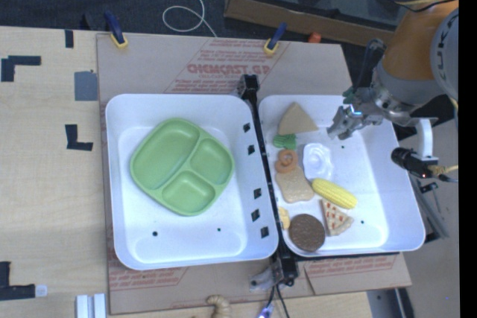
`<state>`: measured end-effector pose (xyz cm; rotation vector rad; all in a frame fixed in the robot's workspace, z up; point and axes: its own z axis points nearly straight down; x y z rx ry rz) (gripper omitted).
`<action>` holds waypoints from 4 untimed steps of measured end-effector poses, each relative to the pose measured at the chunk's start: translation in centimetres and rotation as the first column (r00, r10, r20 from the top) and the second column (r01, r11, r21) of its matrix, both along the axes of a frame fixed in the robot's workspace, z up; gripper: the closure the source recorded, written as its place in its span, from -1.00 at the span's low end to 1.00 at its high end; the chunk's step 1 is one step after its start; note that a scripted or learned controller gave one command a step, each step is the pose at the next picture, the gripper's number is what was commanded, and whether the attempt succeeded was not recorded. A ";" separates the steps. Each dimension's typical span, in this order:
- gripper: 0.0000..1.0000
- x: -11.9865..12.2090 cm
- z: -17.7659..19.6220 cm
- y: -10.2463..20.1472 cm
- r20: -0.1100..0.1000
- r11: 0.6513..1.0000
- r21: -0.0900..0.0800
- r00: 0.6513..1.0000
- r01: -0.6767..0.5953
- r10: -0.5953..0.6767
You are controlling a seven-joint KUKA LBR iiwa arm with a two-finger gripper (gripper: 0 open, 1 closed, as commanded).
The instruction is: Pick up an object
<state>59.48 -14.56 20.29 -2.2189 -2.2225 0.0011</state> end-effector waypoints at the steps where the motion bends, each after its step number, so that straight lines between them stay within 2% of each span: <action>1: -1.00 4.4 -5.2 2.9 0.000 1.000 -0.001 1.000 -0.003 0.003; 2: -1.00 7.3 -11.9 5.1 -0.012 1.000 -0.003 1.000 -0.002 0.002; 3: -1.00 -1.1 -11.3 4.3 0.013 1.000 -0.002 1.000 0.002 -0.002; 4: -1.00 -4.0 -11.3 4.6 0.018 1.000 -0.004 1.000 0.001 -0.001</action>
